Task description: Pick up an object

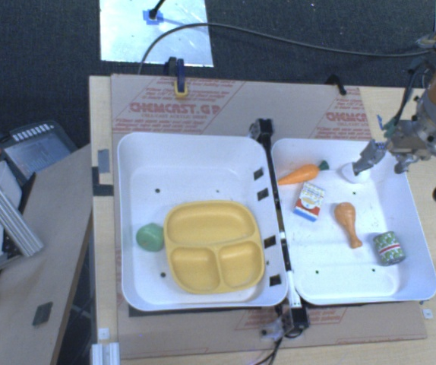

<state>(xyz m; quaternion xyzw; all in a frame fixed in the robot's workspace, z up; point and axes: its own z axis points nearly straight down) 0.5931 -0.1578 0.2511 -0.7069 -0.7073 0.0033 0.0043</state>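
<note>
Two shallow white bins sit side by side on the tabletop (104,112), which is covered with a brown printed sheet. The left bin (134,158) holds a yellow divided tray (213,245) toward its near side, with a small green ball (150,237) just beside the tray's left edge. The right bin (415,280) holds the loose things: an orange carrot (300,174) lying near the far left corner, a small red, white and blue carton (310,201) just near of it, a tan drumstick (347,223) to the carton's right, and a green patterned can (389,248) toward the near right. A small white object (349,173) lies near the far edge, right of the carrot. The arm enters from the right, and the jaws (382,157) hang over the bin's far right part, just above and right of that white object. One grey finger (369,158) slants down toward the white object, but whether the jaws are spread or pressed together cannot be told, and nothing is seen pinched between them.
</note>
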